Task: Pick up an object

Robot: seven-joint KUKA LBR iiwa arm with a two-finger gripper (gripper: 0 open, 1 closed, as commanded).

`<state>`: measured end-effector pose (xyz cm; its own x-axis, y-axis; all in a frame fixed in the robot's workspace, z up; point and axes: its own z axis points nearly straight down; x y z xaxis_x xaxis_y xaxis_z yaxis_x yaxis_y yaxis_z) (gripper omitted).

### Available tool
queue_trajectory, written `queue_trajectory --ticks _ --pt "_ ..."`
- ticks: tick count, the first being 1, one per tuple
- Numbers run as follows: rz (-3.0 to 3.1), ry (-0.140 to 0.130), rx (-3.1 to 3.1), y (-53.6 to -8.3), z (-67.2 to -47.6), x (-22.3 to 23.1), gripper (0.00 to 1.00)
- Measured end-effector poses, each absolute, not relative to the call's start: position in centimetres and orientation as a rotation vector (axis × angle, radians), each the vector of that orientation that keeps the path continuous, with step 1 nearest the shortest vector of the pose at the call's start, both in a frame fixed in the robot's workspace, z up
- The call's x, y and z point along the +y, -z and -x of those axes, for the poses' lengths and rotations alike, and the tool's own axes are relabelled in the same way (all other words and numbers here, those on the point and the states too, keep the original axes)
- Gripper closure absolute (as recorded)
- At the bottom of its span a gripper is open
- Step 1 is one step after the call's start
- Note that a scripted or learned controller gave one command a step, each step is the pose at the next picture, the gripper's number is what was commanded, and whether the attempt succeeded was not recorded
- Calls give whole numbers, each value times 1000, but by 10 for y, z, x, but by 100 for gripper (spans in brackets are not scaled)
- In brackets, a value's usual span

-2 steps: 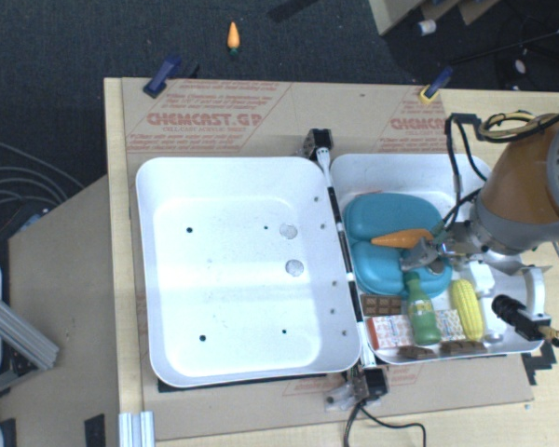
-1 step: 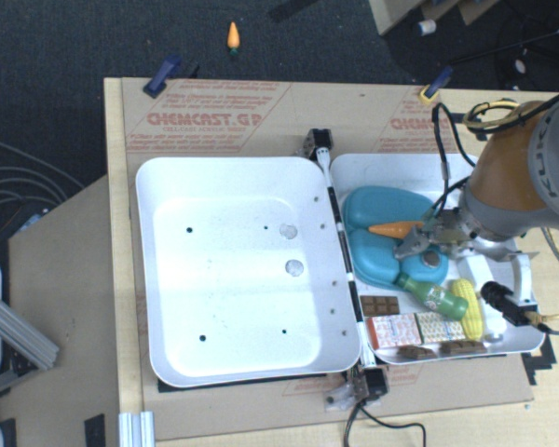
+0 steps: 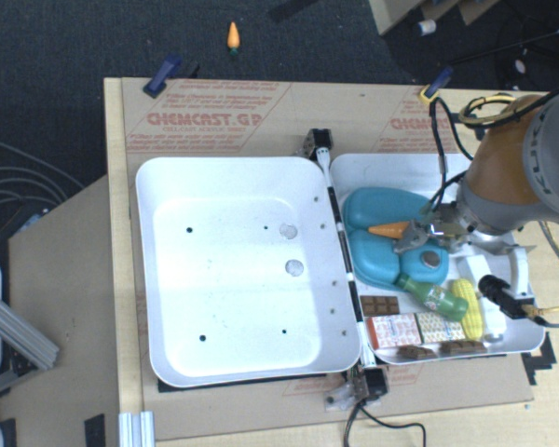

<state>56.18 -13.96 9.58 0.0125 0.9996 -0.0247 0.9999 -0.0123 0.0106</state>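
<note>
Over right bin's point(image 3: 391, 168) middle, gripper point(image 3: 419, 237) sits by carrot point(image 3: 388, 232); jaws state unclear. Centre on carrot, avoid blue dish point(image 3: 377, 214).

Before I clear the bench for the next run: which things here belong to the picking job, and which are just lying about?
Job:
gripper
right bin
blue item
orange carrot-shaped piece
yellow corn
green bottle
small printed boxes

Lying about:
left bin
blue clamp
orange bit on the floor
</note>
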Motion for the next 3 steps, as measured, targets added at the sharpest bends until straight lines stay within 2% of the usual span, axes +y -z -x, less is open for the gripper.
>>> queue_trajectory --ticks 1,2,3 --pt "-2218 24 2200 -92 -595 -129 0" --pt "-2275 133 2288 -86 -633 -138 0" --pt "-2278 156 2293 -97 -631 -141 100"
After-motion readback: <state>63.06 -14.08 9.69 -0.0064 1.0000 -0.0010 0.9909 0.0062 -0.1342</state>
